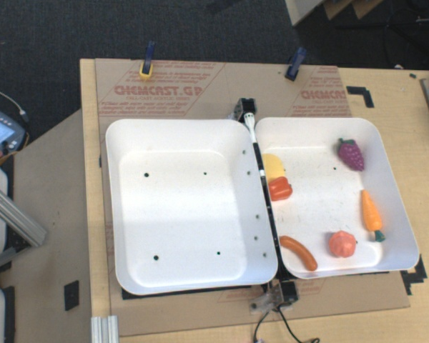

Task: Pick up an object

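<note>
Toy carrot (371, 214) near right bin (322, 136) edge

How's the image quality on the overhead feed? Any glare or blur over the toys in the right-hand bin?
Camera view: lighting is even and soft, shadows faint. The right bin looks bright but not washed out; grapes, carrot and sausage keep clear colour, edges slightly soft. The left bin is brightest near its lower half.
</note>
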`<state>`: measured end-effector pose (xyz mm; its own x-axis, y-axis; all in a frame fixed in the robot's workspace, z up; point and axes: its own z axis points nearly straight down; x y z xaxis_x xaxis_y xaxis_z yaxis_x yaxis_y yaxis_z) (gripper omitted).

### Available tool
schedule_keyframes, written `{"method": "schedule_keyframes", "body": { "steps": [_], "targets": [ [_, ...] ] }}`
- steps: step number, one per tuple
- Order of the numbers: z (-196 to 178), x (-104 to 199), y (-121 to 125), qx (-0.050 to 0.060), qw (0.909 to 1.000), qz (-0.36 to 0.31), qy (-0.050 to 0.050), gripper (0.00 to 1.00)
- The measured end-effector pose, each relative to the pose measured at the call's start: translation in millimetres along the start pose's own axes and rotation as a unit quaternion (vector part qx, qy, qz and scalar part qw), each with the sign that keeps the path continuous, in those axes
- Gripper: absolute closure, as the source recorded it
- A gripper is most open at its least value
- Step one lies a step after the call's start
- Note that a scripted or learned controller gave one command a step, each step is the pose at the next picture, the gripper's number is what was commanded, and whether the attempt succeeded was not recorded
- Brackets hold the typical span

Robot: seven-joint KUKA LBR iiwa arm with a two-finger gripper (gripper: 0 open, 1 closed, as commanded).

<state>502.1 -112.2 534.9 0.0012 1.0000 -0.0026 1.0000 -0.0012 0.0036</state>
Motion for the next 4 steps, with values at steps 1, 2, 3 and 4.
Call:
{"method": "schedule_keyframes", "body": {
  "steps": [1, 2, 3, 4],
  "targets": [
    [-1, -5, -24, 0.002, 1.0000, 0.000, 0.001, 1.00],
    [0, -8, -10, 0.000, 1.0000, 0.000, 0.000, 1.00],
    [-1, -15, -23, 0.001, 1.0000, 0.000, 0.001, 1.00],
    [0, -21, -9, 0.000, 1.0000, 0.000, 0.000, 1.00]
  ]
}}
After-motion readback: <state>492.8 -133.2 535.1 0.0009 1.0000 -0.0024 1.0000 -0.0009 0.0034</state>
